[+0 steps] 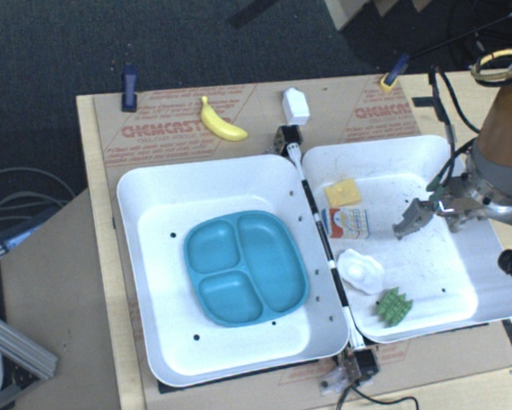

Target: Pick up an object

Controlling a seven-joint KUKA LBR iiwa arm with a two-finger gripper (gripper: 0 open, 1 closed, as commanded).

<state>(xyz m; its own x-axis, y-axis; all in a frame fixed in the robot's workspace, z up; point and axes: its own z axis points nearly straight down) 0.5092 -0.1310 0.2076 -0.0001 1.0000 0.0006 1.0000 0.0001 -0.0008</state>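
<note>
Cardboard-topped bench, two white bins. Over the right bin (431, 151) the gripper (411, 222) hangs with nothing visibly held; I cannot tell its spread. Just left lie a small carton (349, 224), yellow block (343, 192), white object (361, 270), green toy (394, 306). Picking looks undone.

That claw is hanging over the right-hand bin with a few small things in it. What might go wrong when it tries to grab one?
The gripper hovers over bare bin floor, so it might close on nothing. The small carton, yellow block and white object crowd the bin's left wall, so fingers could bump the wall or nudge a neighbour.
</note>
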